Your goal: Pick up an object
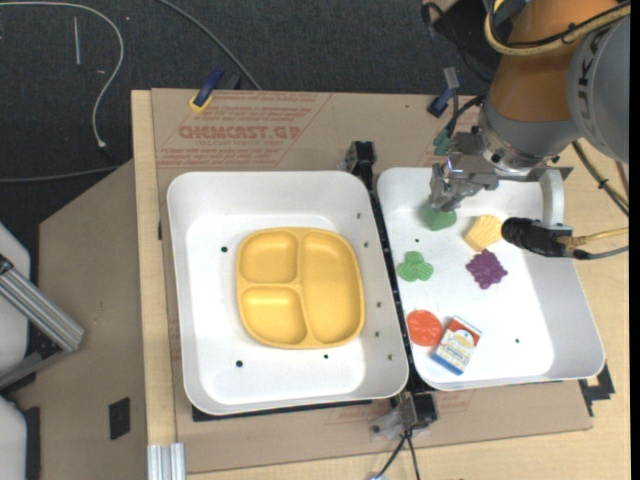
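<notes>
I read the left bin (pixel 190 268) as the larger container. It holds one yellow divided plate (pixel 299 287), lying flat near the bin's middle, with three compartments facing up.

The right bin (pixel 560 318) holds the small items. A red-and-white carton (pixel 456 345) lies at the near edge, touching an orange round piece (pixel 424 326) on its left. A purple grape cluster (pixel 486 268) sits near the middle. A yellow wedge (pixel 483 232) lies just beyond it. A green leafy piece (pixel 414 266) lies toward the bin's left wall. A second green piece (pixel 439 218) lies at the far left part of this bin.

The gripper (pixel 445 196) is down over that second green piece, at the end of the grey arm (pixel 545 58) with its orange band. I cannot tell how far apart the fingers stand, nor whether the green piece is held or merely beneath them.

Both bins rest on a cardboard sheet (pixel 250 128) printed with red lettering. A blue clip (pixel 207 92) sits at its far edge. Beyond it lies dark carpet (pixel 280 18) with a white cable (pixel 100 78) looping across the far left.
</notes>
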### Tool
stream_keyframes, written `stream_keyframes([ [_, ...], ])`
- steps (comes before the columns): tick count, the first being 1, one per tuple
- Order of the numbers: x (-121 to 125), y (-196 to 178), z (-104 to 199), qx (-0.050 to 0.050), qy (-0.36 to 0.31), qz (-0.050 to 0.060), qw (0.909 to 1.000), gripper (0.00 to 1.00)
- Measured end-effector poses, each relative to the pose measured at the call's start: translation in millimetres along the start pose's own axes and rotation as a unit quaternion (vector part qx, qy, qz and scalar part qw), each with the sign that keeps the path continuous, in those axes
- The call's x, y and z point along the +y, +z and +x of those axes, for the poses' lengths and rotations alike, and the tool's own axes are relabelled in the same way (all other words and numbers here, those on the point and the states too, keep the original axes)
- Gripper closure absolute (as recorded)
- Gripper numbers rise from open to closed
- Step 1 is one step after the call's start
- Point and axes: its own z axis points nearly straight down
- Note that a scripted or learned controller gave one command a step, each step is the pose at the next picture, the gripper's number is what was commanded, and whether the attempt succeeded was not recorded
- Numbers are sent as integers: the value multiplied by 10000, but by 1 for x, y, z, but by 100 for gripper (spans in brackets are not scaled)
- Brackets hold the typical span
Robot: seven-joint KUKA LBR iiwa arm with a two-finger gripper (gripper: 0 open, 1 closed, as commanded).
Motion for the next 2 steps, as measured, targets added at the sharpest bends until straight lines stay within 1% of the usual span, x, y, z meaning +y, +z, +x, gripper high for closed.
stream_keyframes([
  [1, -20, -2, 56, 2, 0, 11, 10000, 100],
  [2, -23, 8, 101, -3, 5, 15, 10000, 100],
])
